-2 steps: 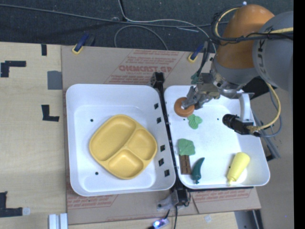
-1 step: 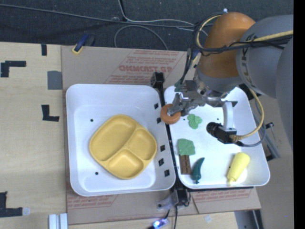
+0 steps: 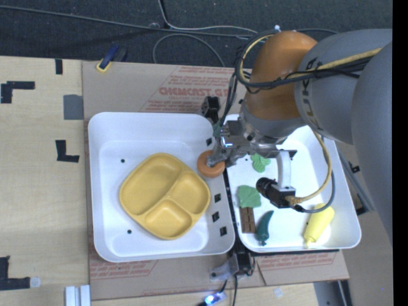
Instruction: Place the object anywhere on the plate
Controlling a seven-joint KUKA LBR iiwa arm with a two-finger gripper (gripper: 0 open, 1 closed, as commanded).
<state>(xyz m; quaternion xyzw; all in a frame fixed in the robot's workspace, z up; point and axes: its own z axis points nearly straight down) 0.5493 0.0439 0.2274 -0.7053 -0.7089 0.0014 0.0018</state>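
Two bins sit side by side on the bench (image 3: 38, 203). The plate (image 3: 165, 195) lies in the left bin (image 3: 108, 132). A round object (image 3: 210, 164) sits at that bin's right edge, just right of the plate, under the gripper (image 3: 224, 146). In the right bin (image 3: 344, 228) lie a leaf-shaped piece (image 3: 249, 196), a bar (image 3: 248, 218), a pepper (image 3: 263, 227) and, further right, a banana (image 3: 318, 225)

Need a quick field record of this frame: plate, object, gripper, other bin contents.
plate: yellow plate with three compartments, in left bin, nothing on it
object: orange round piece at the gripper, over the left bin's right rim, not on the plate
gripper: above the divide between the bins; grip state unclear
right bin: green pieces, brown bar, teal pepper-like item, yellow item
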